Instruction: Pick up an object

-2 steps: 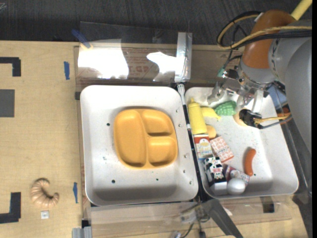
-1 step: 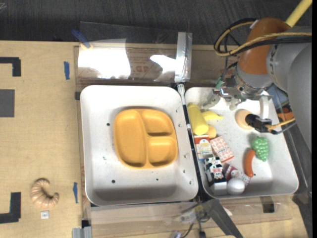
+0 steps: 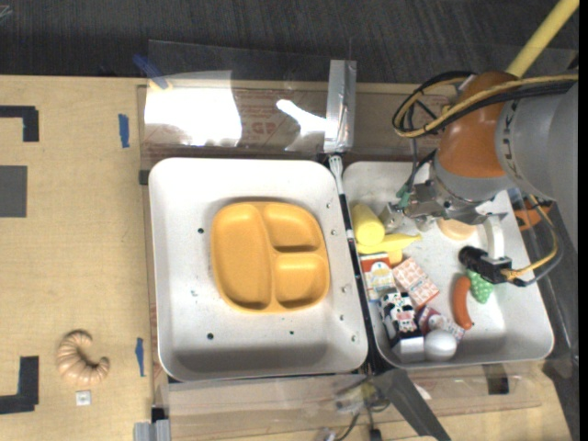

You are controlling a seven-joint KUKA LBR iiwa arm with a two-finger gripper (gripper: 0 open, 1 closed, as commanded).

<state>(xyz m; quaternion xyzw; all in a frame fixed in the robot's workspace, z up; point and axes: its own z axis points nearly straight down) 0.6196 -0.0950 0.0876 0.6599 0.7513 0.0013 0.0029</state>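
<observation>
A tan bench (image 3: 73,246) spreads far left of the fingers, marked with black squares (image 3: 20,125) and bits of blue tape (image 3: 123,129). Dark grey carpet (image 3: 276,12) fills the floor beyond them. A clear plastic sheet (image 3: 211,108) up and to their left catches bright glare.
</observation>
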